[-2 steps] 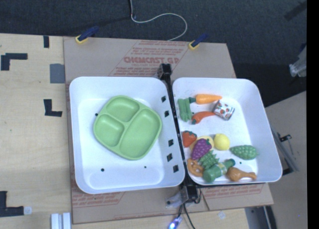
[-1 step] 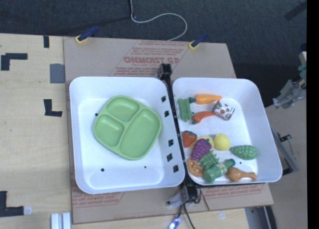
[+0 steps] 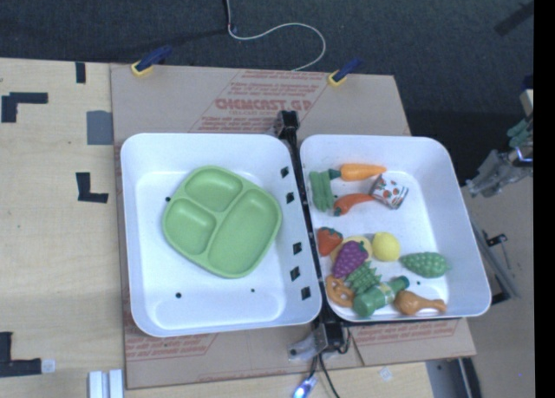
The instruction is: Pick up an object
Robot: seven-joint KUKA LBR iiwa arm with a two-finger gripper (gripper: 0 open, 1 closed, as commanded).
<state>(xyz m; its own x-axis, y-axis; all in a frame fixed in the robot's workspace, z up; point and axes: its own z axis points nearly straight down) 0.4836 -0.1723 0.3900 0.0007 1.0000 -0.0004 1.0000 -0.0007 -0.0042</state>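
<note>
Where the two bins meet in the middle of the frame, their edges touch. The left bin (image 3: 139, 214) has bare white floor all around a green plate (image 3: 221, 221). The right bin (image 3: 451, 179) has open room along its right side. The grey arm (image 3: 512, 158) pokes in at the right edge, outside the bins. Its gripper (image 3: 486, 181) hangs near the right bin's rim; I cannot tell if it is spread or pressed together. The toys lie in the right bin: a carrot (image 3: 360, 171), purple grapes (image 3: 349, 257) and a yellow lemon (image 3: 385, 247).
</note>
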